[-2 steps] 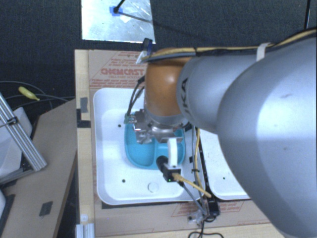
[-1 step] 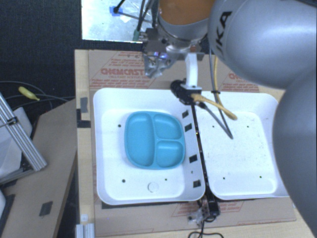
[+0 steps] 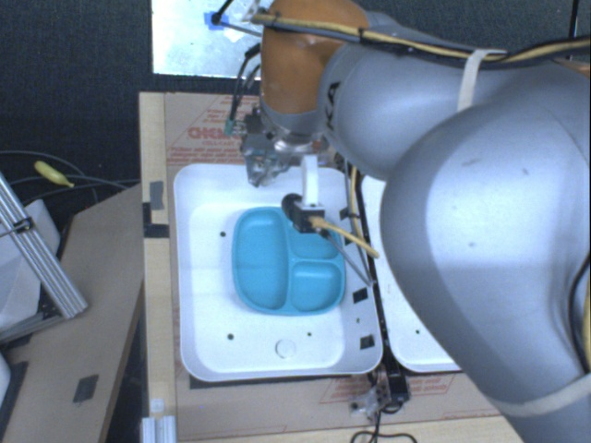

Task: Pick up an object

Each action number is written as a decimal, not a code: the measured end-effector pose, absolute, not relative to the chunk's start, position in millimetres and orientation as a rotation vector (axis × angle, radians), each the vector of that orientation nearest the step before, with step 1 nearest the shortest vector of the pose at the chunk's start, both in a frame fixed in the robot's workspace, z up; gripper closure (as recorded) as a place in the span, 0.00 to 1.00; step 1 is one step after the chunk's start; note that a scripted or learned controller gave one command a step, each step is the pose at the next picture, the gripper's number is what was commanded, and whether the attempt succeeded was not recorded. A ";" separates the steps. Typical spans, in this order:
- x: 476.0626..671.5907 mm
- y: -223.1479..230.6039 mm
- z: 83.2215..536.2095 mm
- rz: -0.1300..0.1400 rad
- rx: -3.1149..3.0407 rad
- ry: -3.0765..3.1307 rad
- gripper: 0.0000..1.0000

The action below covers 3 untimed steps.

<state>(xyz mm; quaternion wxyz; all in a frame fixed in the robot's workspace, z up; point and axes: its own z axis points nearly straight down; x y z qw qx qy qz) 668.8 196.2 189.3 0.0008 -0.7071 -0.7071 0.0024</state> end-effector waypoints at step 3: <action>515.3 168.1 235.5 0.007 -2.221 -2.216 1.00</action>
